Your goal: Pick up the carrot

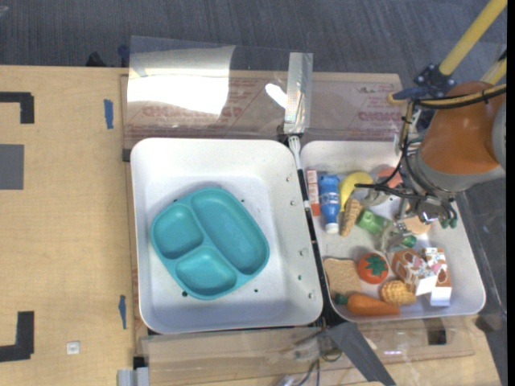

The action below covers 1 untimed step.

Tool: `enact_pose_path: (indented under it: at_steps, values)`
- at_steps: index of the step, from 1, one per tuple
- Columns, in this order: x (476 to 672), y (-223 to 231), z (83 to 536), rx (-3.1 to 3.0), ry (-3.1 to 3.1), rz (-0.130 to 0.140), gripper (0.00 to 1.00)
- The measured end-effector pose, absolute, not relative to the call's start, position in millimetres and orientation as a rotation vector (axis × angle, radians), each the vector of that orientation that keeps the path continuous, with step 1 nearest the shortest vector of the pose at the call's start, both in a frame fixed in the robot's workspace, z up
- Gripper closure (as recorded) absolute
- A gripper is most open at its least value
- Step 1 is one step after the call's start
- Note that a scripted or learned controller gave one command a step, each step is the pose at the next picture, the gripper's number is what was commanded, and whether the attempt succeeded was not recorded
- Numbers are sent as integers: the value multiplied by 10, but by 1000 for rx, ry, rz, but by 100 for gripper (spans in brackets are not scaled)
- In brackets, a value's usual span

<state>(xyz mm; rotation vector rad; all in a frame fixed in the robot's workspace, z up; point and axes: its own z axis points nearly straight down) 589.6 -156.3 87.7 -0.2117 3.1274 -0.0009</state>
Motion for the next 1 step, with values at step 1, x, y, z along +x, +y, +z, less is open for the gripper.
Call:
enact_pose_path:
  at_steps: [1]
  values:
    - [6386, -2223, 871, 434, 3103, 0, 0]
